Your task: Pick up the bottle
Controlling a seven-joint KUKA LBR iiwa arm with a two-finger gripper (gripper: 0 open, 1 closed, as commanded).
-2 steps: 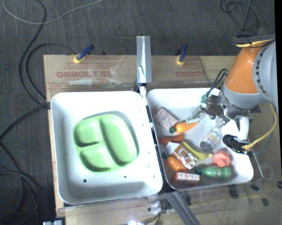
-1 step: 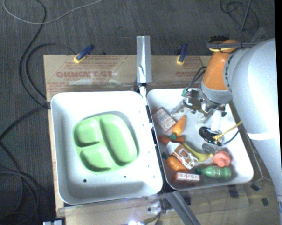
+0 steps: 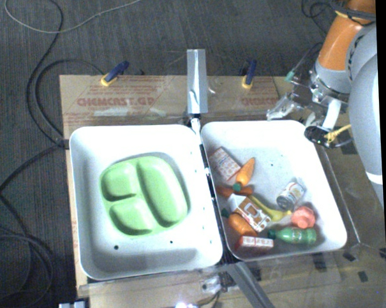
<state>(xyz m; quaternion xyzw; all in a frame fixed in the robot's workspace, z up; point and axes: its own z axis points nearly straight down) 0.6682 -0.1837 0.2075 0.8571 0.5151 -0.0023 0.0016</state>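
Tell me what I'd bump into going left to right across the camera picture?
Green tray → small carton → carrot → can → claw.

On the bench (image 3: 82, 97), two bins sit side by side. The left bin (image 3: 88, 250) holds a divided tray (image 3: 145, 194). In the right bin (image 3: 332, 201), the bottle (image 3: 293, 236) lies along the front wall, a can (image 3: 290, 194) just behind it.

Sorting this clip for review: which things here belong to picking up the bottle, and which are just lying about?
Belongs to the job:
green bottle, lying in the right bin
gripper, above that bin's far right corner

Lying about:
green divided tray in the left bin
carrots
can
banana
small cartons
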